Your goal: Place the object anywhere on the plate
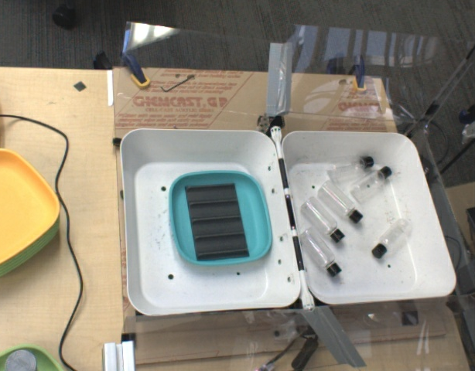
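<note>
A teal plate [257,221] with a black ribbed insert [216,221] lies in the left white bin [141,230]. In the right white bin [423,246] lie several clear plastic tubes with black caps: one near the top [350,171], one beside it [372,181], two in the middle [340,205] [321,219], one at the lower left [318,251] and one at the right [391,238]. All the tubes lie flat on the bin floor, apart from the plate.
Stacked yellow dishes [17,211] sit on the wooden bench at the left, with a black cable [67,207] running beside them. Printed cardboard [191,99] lies behind the bins, with clear panels standing at the back.
</note>
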### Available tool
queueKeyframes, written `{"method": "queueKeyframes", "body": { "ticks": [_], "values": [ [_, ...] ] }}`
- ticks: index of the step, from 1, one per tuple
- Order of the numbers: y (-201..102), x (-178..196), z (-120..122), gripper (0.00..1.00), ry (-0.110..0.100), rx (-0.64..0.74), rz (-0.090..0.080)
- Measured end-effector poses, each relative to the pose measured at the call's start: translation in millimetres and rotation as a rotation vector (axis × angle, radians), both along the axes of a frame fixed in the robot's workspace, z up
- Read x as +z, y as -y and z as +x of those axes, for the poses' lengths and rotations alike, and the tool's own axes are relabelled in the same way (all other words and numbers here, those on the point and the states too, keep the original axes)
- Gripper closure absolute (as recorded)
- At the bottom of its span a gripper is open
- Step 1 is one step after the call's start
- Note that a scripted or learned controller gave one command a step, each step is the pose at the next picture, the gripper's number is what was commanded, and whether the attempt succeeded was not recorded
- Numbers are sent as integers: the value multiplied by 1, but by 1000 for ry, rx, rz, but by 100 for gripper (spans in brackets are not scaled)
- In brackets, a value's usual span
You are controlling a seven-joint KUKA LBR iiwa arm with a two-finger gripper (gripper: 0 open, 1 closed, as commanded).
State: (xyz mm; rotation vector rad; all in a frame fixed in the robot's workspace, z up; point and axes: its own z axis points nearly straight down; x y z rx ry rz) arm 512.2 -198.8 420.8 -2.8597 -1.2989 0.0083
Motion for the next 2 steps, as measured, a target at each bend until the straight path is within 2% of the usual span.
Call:
{"method": "queueKeyframes", "body": {
  "ticks": [1,2],
  "values": [
    [-37,-206,7,0,0,46,2],
    [-1,-71,-10,0,1,-77,-1]
  ]
}}
